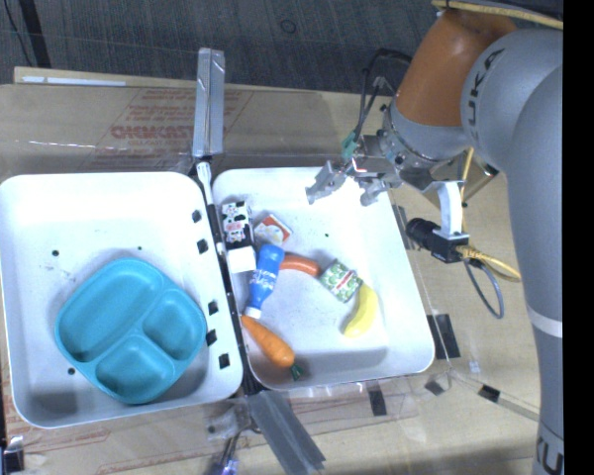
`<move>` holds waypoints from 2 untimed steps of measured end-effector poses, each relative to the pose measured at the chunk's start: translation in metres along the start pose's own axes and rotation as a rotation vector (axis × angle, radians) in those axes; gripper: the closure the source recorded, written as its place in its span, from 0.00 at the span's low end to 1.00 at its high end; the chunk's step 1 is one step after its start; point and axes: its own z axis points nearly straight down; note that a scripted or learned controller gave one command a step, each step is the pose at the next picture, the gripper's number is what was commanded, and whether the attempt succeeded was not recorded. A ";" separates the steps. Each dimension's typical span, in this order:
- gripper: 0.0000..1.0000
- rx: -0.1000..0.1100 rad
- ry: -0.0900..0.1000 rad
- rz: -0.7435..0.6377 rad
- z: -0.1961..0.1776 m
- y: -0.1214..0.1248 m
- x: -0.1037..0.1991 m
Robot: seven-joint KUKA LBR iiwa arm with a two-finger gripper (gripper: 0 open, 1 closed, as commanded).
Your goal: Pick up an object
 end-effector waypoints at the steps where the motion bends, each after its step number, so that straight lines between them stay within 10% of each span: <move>1: 0.00 -0.007 -0.002 -0.065 0.138 -0.061 -0.003; 2: 0.00 -0.003 -0.001 -0.193 0.151 0.009 0.013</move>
